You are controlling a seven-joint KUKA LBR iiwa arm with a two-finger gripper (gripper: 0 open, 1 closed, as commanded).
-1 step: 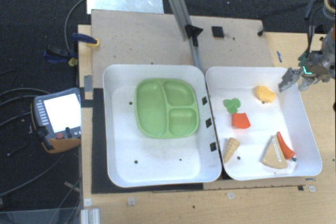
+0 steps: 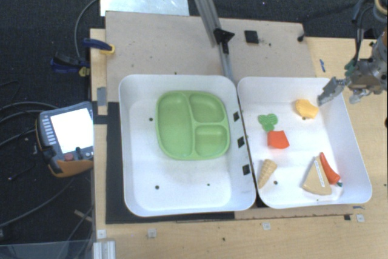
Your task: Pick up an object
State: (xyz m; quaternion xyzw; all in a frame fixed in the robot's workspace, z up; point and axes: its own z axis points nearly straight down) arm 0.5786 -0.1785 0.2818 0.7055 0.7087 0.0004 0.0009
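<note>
The desk [image 2: 182, 39] carries two shallow white bins side by side. The left bin [image 2: 136, 191] holds a green divided plate [image 2: 193, 124] lying flat near its middle, a likely drop spot. The loose items all lie in the right bin [image 2: 357, 173]: a yellow piece [image 2: 306, 108] near its far edge, a small green piece [image 2: 267, 121] and an orange-red block [image 2: 277, 139] close to the shared wall, a cone-shaped piece [image 2: 266, 172] at the near-left corner, and a tan wedge [image 2: 316, 179] touching a red piece [image 2: 329, 169] at the near edge. The end effector [image 2: 332, 91] hangs over the far-right corner of the right bin, just beside the yellow piece, with nothing between its fingers; whether they stand apart or together I cannot tell. Its position suggests the yellow piece is the candidate, and the grasp is not yet made.
</note>
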